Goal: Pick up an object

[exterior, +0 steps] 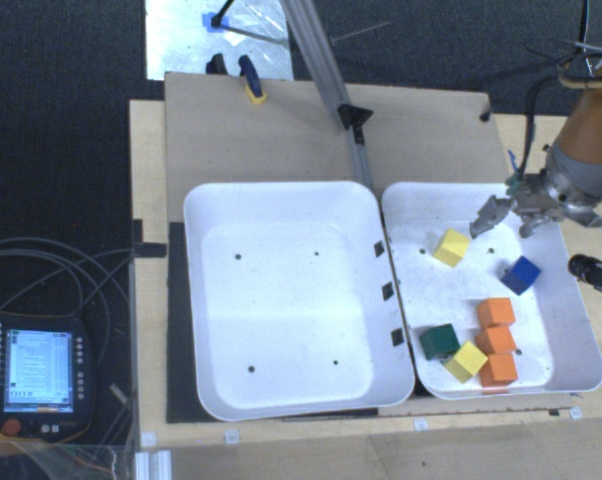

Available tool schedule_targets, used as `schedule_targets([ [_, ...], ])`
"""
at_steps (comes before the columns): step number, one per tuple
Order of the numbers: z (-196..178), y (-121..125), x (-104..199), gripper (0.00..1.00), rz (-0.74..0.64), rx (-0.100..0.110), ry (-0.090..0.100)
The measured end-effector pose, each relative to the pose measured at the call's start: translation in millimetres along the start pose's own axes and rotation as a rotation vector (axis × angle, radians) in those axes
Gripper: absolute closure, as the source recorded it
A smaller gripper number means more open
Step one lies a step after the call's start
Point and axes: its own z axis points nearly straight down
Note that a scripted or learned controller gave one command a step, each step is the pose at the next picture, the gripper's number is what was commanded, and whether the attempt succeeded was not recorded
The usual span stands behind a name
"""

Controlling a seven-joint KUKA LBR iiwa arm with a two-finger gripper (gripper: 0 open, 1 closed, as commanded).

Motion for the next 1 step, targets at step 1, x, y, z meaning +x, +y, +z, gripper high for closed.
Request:
schedule_targets([
  [1,47.7,8.7,4.9,0.0,-0.003,0.001,0.001],
])
